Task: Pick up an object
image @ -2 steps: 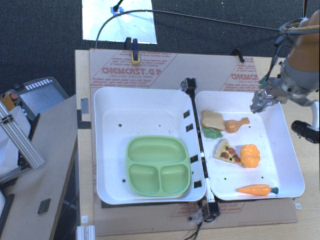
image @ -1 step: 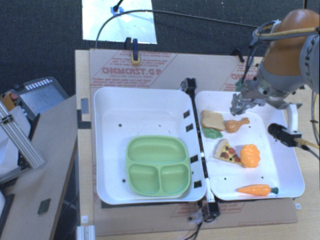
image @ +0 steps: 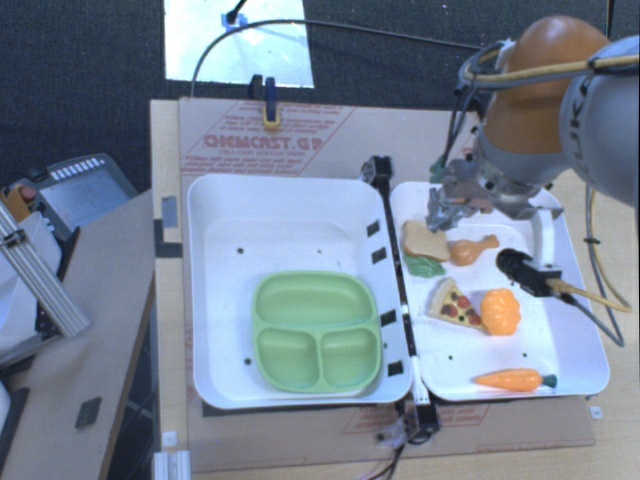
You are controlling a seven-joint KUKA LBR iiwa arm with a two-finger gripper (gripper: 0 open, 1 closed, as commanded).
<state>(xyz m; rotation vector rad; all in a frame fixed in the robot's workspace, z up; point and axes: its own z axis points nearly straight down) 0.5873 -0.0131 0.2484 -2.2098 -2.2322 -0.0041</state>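
Glossy tapered carrot [image: 513, 379] nearest, ridged pumpkin [image: 501, 311] beyond; gripper [image: 446, 211] grip state untellable.

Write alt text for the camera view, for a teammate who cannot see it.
A grey arm's two-finger gripper hangs over the right white bin, just above a tan bread slice and a toy chicken drumstick. That bin also holds a pizza slice, an orange pumpkin and a carrot. The left white bin holds a green divided tray.

arm is reached in from the right, orange band up high, wrist angled down; end effector [image: 447, 211] is held low.
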